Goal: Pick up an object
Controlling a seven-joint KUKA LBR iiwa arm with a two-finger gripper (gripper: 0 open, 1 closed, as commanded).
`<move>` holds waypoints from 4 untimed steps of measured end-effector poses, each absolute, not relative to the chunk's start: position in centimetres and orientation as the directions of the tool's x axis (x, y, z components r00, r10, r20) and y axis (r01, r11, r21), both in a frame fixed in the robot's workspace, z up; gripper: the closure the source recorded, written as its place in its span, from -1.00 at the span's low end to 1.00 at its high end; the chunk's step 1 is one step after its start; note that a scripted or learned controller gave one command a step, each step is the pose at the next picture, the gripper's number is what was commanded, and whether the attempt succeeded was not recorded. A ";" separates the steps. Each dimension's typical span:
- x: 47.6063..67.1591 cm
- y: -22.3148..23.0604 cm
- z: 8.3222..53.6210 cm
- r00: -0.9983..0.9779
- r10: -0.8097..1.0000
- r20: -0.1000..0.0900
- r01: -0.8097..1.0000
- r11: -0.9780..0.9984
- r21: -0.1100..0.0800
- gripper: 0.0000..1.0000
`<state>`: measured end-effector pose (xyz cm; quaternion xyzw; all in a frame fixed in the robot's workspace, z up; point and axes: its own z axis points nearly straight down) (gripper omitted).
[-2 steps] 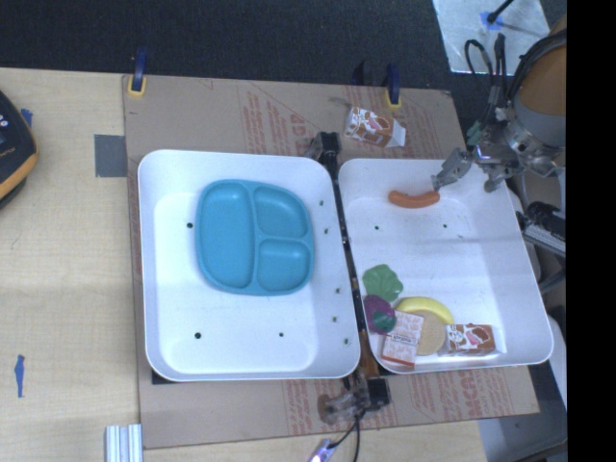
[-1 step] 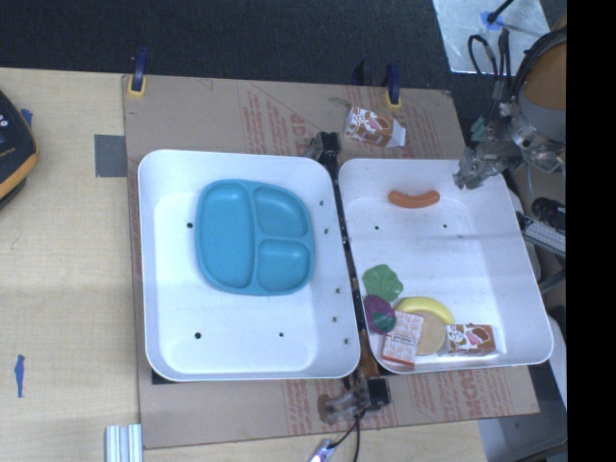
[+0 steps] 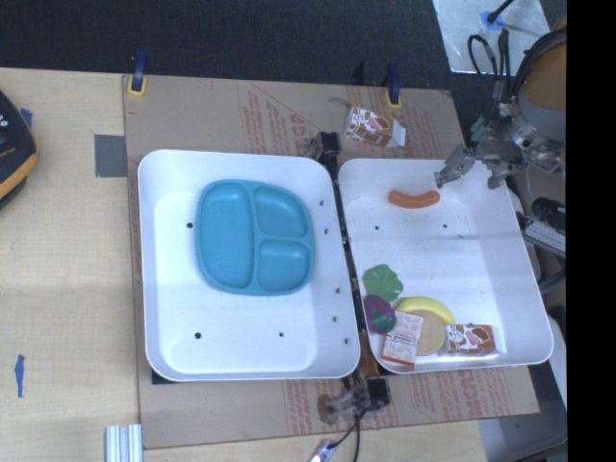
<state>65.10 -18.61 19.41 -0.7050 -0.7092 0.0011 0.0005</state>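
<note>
My gripper (image 3: 475, 173) hangs over the far right corner of the right bin (image 3: 481, 258), its fingers spread open with nothing between them. An orange sausage (image 3: 414, 198) lies on the bin floor just left of the gripper and apart from it. Near the bin's front edge sit a green leafy toy (image 3: 383, 280), a purple piece (image 3: 376, 313), a yellow banana (image 3: 427, 307), a small carton (image 3: 404, 340) and a brown-and-white packet (image 3: 470, 338).
The left bin (image 3: 173, 316) holds a blue divided plate (image 3: 255, 236). Another snack packet (image 3: 373, 127) lies on the cardboard behind the bins. Clamps (image 3: 392, 77) grip the cardboard's far edge. A yellow-black device (image 3: 12, 147) sits at the far left.
</note>
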 end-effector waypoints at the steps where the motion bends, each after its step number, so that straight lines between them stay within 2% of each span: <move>1: 65.1 -18.7 20.5 -0.008 1.000 -0.002 1.000 0.008 -0.001 1.00; 2: 60.2 -9.5 22.4 -0.007 1.000 0.000 1.000 0.007 -0.004 1.00; 3: 61.5 -14.8 20.4 -0.003 1.000 -0.003 1.000 0.003 -0.003 1.00; 4: 61.5 -14.8 20.4 -0.004 1.000 -0.002 1.000 0.004 -0.002 -1.00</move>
